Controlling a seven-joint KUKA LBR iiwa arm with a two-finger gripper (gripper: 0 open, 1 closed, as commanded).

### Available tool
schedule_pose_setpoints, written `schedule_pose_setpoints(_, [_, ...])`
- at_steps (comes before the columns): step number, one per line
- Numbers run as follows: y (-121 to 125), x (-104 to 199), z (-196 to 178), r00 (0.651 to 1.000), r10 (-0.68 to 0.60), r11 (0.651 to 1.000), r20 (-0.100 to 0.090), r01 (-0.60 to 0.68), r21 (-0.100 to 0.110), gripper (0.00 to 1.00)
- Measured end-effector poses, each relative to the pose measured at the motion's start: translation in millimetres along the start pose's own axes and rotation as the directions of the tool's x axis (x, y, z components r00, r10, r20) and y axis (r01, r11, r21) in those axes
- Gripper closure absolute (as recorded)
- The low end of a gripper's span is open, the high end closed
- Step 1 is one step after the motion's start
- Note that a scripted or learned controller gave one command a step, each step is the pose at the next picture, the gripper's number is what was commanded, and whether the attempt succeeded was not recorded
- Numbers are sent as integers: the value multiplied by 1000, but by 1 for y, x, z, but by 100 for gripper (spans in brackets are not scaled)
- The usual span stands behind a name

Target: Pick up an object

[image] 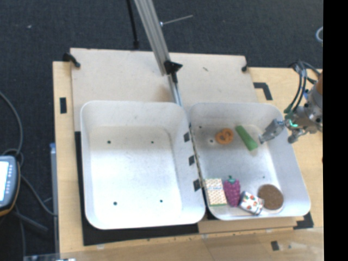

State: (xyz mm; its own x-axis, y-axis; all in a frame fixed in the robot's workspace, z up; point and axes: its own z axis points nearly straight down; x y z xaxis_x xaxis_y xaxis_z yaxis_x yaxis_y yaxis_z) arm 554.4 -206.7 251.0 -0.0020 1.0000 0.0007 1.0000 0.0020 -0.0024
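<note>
Fingers spread, beside long green stick

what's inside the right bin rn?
Right bin holds an orange ring, a green stick, a patterned box, a purple fruit, a red-spotted pack and a brown disc. Whatever lies under them is covered.

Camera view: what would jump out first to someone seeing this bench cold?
The right bin holds all the clutter: an orange ring and green stick near its far side, and a colourful cluster along its near edge. The tool hangs at that bin's right rim, close to the green stick.
</note>
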Motion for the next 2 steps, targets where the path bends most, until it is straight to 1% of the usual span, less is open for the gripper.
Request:
schedule_pose_setpoints(1, [1,0,-2,1000,-1,1000,1,1,-4,0])
schedule_pose_setpoints(2, [-9,-3,53,1000,3,1000,2,-3,1,0])
